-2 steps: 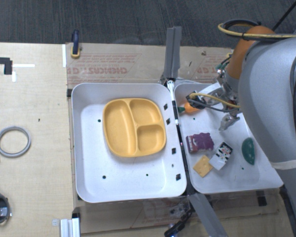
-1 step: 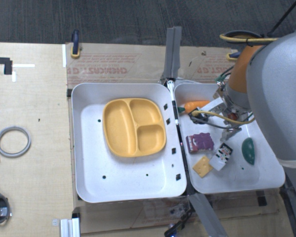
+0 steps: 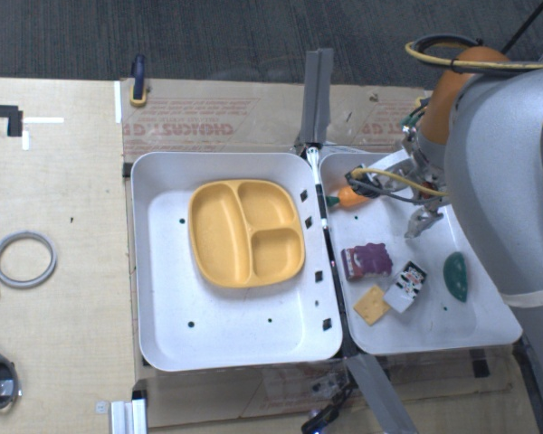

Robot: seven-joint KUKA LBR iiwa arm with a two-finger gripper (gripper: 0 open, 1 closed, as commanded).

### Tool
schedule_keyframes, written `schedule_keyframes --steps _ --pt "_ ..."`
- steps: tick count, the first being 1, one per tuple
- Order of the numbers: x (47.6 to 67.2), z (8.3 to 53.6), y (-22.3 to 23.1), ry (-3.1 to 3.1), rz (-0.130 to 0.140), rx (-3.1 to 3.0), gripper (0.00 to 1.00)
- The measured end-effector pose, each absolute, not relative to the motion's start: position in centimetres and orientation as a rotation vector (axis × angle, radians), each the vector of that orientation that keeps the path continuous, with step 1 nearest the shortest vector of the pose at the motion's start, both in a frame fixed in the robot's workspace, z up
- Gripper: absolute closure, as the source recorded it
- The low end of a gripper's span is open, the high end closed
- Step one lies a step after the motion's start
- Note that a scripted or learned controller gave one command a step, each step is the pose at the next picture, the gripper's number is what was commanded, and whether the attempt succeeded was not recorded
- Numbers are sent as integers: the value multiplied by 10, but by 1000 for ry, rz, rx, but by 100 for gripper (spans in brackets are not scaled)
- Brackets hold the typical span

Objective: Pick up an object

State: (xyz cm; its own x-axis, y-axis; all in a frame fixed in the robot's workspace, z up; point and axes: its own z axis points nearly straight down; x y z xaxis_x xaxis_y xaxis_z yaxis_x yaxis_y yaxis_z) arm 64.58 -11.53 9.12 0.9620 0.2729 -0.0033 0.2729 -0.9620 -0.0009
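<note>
- Well, the biggest thing here is the grey arm (image 3: 507,170), coming in from the right and covering the right edge of the right bin (image 3: 434,328); its orange band (image 3: 452,84) sits near the top, with a yellow cable looped above it.
- Next, the two white bins sit side by side on the bench; the left bin (image 3: 163,324) holds a yellow divided plate (image 3: 246,233), lying flat, a little above the bin's middle.
- The gripper (image 3: 423,220) hangs over the upper part of the right bin, tangled with cables; I cannot tell how its jaws stand, and nothing shows between them.
- In the right bin, an orange piece (image 3: 351,197) lies near the upper left corner, just beside the cables.
- A purple packet (image 3: 367,260) rests near the bin's middle, left of the gripper and apart from it.
- A dark green oval thing (image 3: 456,276) lies toward the right, near the arm.
- A small black-and-white box (image 3: 405,287) touches a tan cracker-like square (image 3: 372,305) below the packet.
- Out on the bench at far left, a grey ring (image 3: 23,259) lies flat.
</note>
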Motion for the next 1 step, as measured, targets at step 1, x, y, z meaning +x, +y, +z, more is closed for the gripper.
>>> schedule_keyframes --steps 1 --pt "646 100 -115 -442 10 -3110 100"
